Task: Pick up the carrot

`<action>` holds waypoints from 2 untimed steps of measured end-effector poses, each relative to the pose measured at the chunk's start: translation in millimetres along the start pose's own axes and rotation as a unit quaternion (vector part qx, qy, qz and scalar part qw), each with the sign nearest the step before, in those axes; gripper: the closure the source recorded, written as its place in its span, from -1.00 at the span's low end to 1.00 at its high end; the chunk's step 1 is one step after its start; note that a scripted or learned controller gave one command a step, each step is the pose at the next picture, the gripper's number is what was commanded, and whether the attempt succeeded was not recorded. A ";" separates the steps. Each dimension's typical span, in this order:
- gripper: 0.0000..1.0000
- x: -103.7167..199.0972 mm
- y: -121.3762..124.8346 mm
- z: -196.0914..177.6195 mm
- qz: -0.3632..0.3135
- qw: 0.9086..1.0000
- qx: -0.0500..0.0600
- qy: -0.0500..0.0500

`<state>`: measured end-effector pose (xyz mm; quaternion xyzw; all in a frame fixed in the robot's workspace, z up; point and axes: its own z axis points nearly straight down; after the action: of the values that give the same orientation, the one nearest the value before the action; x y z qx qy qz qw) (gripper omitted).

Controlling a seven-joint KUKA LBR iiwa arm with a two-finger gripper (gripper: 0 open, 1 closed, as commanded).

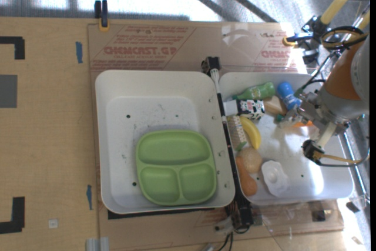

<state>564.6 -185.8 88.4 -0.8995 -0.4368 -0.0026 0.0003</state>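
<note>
My gripper (298,121) hovers in the right bin (335,185); its state I cannot tell. The carrot (247,179) lies well apart, wedged against the bin's left wall under a pale round food (251,159), so I may grab the neighbour instead.

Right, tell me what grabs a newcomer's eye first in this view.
The green divided plate stands out first, lying alone in the left bin. Next comes the clutter along the left side of the right bin: a banana, a green bottle, a blue bottle and the carrot near the front corner. The arm reaches in from the right over that bin's far side.
</note>
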 end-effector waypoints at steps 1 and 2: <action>-1.00 -27.3 -18.3 -1.4 0.092 0.996 0.004 0.005; 1.00 -30.2 -17.5 -11.4 0.089 0.996 0.002 0.000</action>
<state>532.1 -198.8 99.6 -0.9349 -0.3548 -0.0012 0.0022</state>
